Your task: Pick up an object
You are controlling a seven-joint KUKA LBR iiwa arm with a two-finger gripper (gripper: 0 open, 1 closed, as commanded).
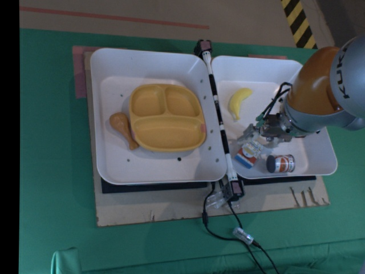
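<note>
Gripper (251, 136) low in right bin (319, 153), directly above carton (248, 154); finger state cannot be told. Can (280, 164) beside carton, banana (239, 102) near divider. Plate (166, 117) and spoon (123, 128) in left bin (114, 170).

We were looking at a robotics lab or test cell, not a home. A green cloth (51, 153) covered the bench, with a cardboard sheet (154, 210) laid under two shallow white bins (114, 170) set side by side. Black-and-yellow hazard striping (295, 10) and a red line (114, 17) marked the bare floor beyond. Loose cables (228, 233) trailed from a fixture between the bins, and an industrial KUKA arm (331, 87) reached in from the right.
</note>
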